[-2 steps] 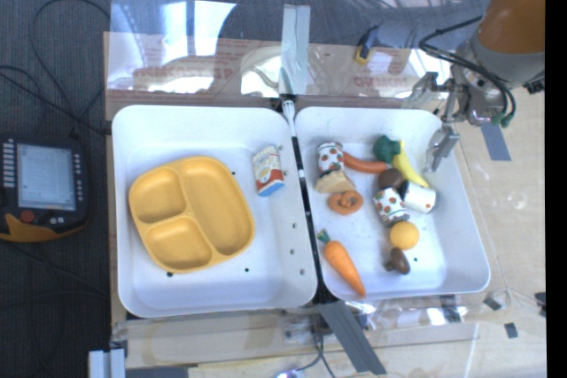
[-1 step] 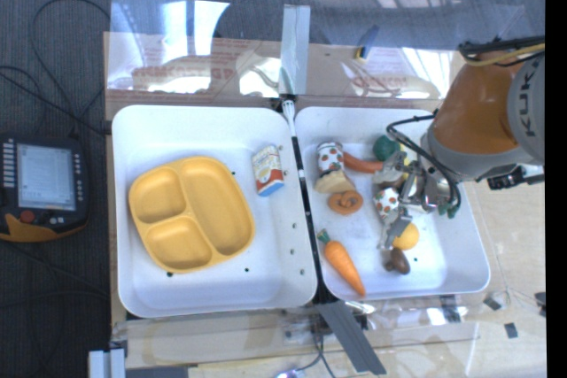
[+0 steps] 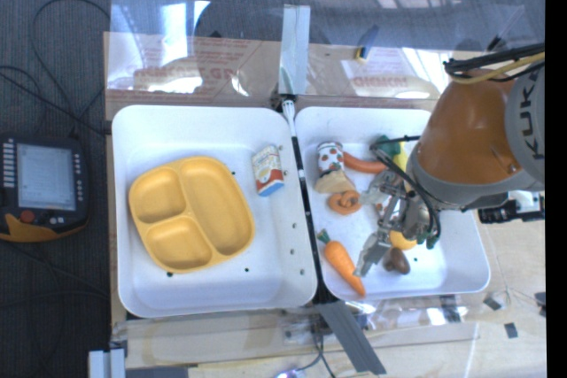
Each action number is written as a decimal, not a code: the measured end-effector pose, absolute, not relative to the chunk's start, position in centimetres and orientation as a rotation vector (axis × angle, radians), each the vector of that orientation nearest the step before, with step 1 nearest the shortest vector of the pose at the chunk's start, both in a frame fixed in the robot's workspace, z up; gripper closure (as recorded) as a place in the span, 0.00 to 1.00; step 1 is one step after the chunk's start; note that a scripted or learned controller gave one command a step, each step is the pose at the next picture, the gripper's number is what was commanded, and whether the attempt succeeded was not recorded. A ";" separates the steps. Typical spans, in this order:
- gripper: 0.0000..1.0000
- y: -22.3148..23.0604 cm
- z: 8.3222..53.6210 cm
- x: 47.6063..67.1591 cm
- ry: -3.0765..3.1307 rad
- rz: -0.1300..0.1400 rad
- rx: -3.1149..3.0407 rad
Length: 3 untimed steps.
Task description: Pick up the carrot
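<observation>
You can read part of "KUKA" in dark letters on the arm (image 3: 483, 137), cut off at the right edge; red print shows on the cardboard behind the bins but it's too blurred to read, and the small carton (image 3: 268, 170) in the left bin (image 3: 159, 279) has a label you can't make out either. Worktop sits on dark grey carpet, clear plastic sheets stand at the back, and a teach pendant (image 3: 42, 189) lies on the floor at left with its cable looping up. Left bin also holds a yellow three-compartment tray (image 3: 190, 212). The carrot (image 3: 343, 266) is in the right bin (image 3: 465, 279), near its front-left corner: orange, tapered, green stub at the upper-left end, lying diagonally, tip toward the front rim. The gripper (image 3: 374, 254) hangs just right of the carrot, fingers slightly spread with nothing between them. Other toy food crowds the right bin behind it, including a second, thinner carrot-like piece (image 3: 361, 162).
</observation>
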State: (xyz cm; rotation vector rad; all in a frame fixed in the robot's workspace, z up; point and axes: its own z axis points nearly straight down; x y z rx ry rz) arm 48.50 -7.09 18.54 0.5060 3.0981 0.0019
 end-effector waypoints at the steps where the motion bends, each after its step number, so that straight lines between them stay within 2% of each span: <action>1: 0.00 -10.0 11.7 48.3 3.131 -0.001 0.297; 2: 0.00 -9.4 8.9 48.6 3.075 0.002 0.613; 3: 0.00 -9.4 8.9 49.0 2.984 0.008 0.945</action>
